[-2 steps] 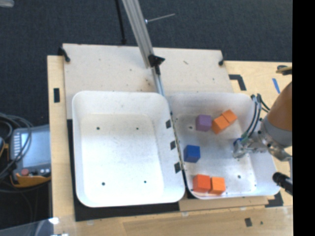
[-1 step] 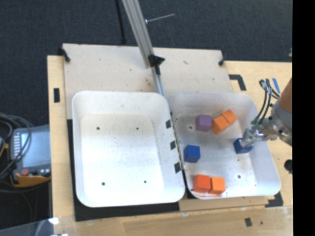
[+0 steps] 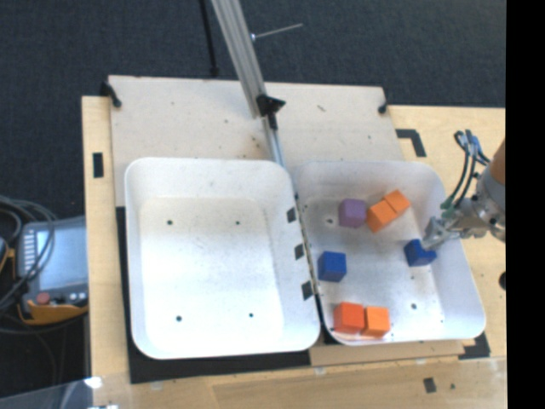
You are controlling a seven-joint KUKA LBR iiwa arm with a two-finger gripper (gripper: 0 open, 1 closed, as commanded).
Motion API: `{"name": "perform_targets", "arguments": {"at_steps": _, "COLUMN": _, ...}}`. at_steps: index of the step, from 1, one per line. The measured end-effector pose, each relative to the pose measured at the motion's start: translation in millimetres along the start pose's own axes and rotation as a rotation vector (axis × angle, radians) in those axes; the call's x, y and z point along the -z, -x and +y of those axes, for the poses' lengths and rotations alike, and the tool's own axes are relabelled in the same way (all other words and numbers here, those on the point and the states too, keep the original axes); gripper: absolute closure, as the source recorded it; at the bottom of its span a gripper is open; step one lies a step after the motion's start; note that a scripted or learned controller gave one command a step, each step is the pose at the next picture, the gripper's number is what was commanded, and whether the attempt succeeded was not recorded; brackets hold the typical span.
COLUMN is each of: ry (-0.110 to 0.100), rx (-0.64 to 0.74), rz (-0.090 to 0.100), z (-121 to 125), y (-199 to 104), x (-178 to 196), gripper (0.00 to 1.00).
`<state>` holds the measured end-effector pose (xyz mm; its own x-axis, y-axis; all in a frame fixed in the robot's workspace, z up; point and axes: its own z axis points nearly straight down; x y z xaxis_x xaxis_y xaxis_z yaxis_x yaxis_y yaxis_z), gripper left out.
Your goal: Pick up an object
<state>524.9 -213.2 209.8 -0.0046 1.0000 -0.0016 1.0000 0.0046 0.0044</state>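
Observation:
The right bin (image 3: pixel 460 301) holds several blocks. A purple cube (image 3: pixel 352 212) and an orange block (image 3: pixel 387 209) lie close together at its back. A blue cube (image 3: pixel 332 266) sits near its left wall. Two orange blocks (image 3: pixel 349 316) (image 3: pixel 377 319) lie side by side at the front. A small blue block (image 3: pixel 418 252) rests toward the right side. My gripper (image 3: pixel 433 235) hangs over the bin's right part, its tip right at the upper right of this small blue block. Whether it grips the block I cannot make out.
The left bin (image 3: pixel 213 254) stands beside the right one. A metal pole (image 3: pixel 243 49) slants up from between the bins at the back. A grey box with cables (image 3: pixel 47 267) sits off the bench at the left.

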Motion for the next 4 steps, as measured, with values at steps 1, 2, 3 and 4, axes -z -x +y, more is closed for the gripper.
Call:
{"name": "perform_targets", "arguments": {"at_steps": 1, "ry": -0.002, "rx": 0.004, "rz": 0.004, "z": 5, "y": -62, "x": 9, "gripper": 1.00}}
{"name": "perform_targets", "arguments": {"at_steps": 2, "ry": -0.003, "rx": 0.004, "rz": 0.004, "z": 0, "y": -115, "x": 20, "gripper": 1.00}}
{"name": "perform_targets", "arguments": {"at_steps": 3, "ry": -0.001, "rx": 0.005, "rz": 0.003, "z": 1, "y": -176, "x": 30, "gripper": 1.00}}
{"name": "perform_targets", "arguments": {"at_steps": 4, "ry": -0.003, "rx": 0.003, "rz": 0.003, "z": 5, "y": -224, "x": 38, "gripper": 1.00}}
